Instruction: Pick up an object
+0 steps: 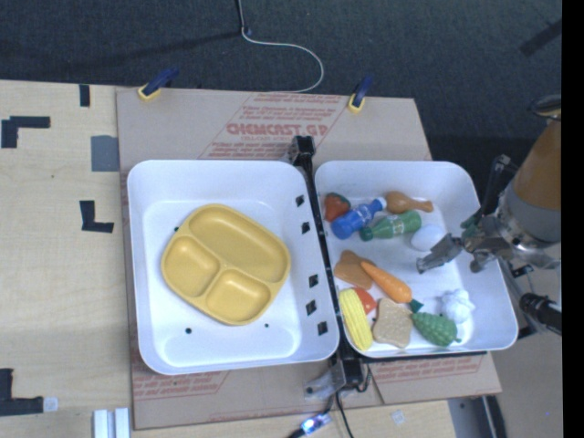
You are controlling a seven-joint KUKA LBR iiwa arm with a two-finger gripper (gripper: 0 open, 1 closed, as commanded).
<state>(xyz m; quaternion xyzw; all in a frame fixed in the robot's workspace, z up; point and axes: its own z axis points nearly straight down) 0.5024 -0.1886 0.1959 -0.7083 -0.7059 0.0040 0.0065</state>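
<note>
Two shallow white bins on the bench: the left bin (146, 272) holds a yellow divided plate (225, 263), while the right bin (456, 179) holds toy foods, among them a blue bottle (356, 219), a green bottle (392, 227), a carrot (388, 283), a corn cob (354, 319), a slice of bread (393, 323) and a white piece (455, 305). The pincer (456, 252) reaches in from the right, released, its fingers spread and grasping nothing, poised over the right side of the right bin, just right of the bottles and far of the white piece.
</note>
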